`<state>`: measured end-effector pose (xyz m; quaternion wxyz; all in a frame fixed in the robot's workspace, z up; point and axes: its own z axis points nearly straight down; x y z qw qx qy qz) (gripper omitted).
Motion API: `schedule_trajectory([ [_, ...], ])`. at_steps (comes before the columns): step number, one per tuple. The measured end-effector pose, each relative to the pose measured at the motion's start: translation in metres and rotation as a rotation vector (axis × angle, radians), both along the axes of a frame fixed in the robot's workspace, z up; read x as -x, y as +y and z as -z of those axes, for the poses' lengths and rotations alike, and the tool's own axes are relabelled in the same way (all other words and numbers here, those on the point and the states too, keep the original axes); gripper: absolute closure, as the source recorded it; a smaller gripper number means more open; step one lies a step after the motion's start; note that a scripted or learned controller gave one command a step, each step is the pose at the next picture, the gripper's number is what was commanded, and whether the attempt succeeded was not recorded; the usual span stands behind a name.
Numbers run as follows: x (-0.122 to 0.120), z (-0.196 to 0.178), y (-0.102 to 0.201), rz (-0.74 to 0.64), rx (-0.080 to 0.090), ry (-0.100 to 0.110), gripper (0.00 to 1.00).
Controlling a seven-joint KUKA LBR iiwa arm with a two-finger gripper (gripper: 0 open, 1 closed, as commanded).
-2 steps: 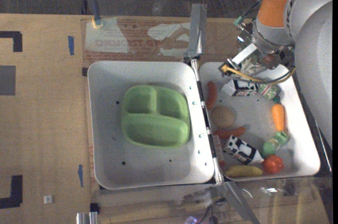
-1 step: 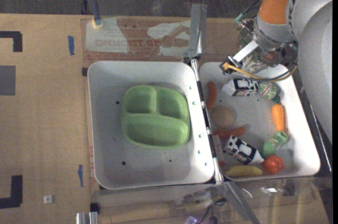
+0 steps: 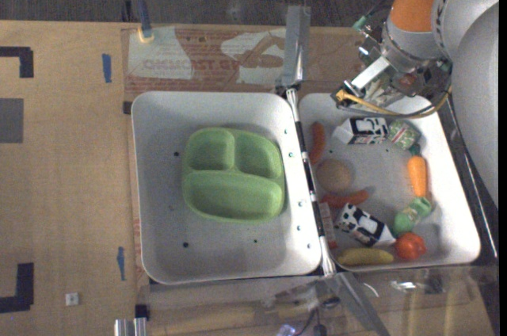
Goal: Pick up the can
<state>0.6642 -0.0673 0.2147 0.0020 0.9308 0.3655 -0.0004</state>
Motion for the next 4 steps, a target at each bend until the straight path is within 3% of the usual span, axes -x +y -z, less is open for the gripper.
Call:
schedule_trajectory([
  [2,-0.001,-0.020,0.001,-0.006,0.002,-0.002,1.00],
  [3,0.008,0.031,-0.012,0.197,-0.005,0.006,1.00],
  [4,0.007,0.021,-0.011,0.193,-0.005,0.007,1.00],
])
